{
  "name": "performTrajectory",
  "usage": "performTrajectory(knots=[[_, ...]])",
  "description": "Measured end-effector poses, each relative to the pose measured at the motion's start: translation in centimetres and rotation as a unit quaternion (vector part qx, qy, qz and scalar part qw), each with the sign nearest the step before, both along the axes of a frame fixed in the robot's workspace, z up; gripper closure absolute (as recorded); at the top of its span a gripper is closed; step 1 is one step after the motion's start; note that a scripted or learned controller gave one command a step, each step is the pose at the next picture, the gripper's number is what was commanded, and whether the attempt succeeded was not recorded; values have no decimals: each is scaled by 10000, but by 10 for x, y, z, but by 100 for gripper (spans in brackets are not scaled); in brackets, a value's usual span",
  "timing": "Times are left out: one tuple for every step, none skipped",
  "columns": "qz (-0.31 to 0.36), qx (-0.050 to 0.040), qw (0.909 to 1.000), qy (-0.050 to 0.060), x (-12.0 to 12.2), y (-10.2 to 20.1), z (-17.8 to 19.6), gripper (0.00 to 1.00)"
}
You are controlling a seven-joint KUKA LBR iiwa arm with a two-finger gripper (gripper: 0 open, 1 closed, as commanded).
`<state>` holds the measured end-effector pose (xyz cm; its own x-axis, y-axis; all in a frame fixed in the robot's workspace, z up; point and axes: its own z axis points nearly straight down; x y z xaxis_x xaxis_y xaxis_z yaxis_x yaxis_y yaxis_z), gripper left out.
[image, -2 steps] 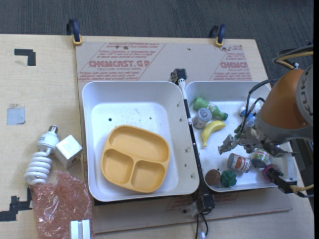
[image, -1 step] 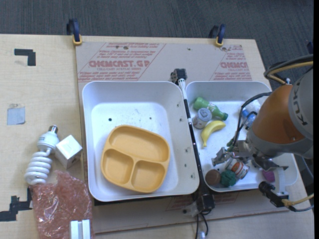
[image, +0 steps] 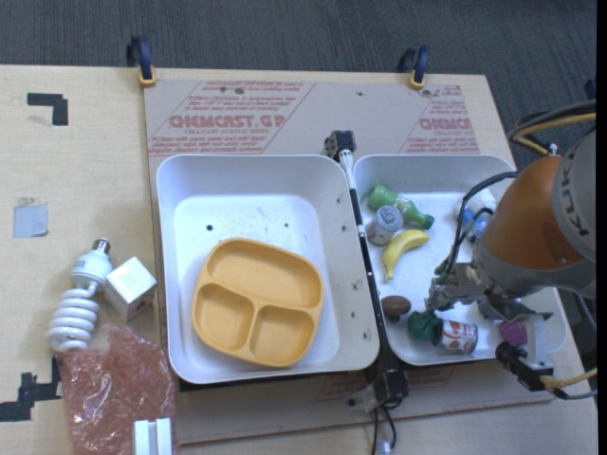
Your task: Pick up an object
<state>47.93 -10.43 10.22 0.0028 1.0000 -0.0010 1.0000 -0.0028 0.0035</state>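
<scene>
My gripper (image: 444, 294) hangs low in the right bin (image: 432, 176), near its front, under the grey and orange arm (image: 531, 224). Just below it lie a dark green object (image: 423, 326) and a small red and white can (image: 459, 337). A brown lump (image: 395, 305) sits to the gripper's left. A yellow banana (image: 403, 250), a grey round cap (image: 387, 221) and two green pieces (image: 383, 197) (image: 418, 219) lie further back. A magenta item (image: 513, 331) shows under the arm at the right.
The left bin (image: 248, 176) holds a yellow divided plate (image: 256, 301). Left of the bins, on the bench, lie a spiral light bulb (image: 80, 303), a white cube (image: 131, 284) and a crumpled pink bag (image: 116, 387). Cables run by the arm at the right.
</scene>
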Motion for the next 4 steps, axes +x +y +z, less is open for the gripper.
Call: performTrajectory(knots=[[24,0,10000,14,62,10,-10,100],[24,0,10000,15,62,10,-10,0],[33,-6,10000,9,62,9,0,100],[32,-6,10000,10,62,9,0,0]])
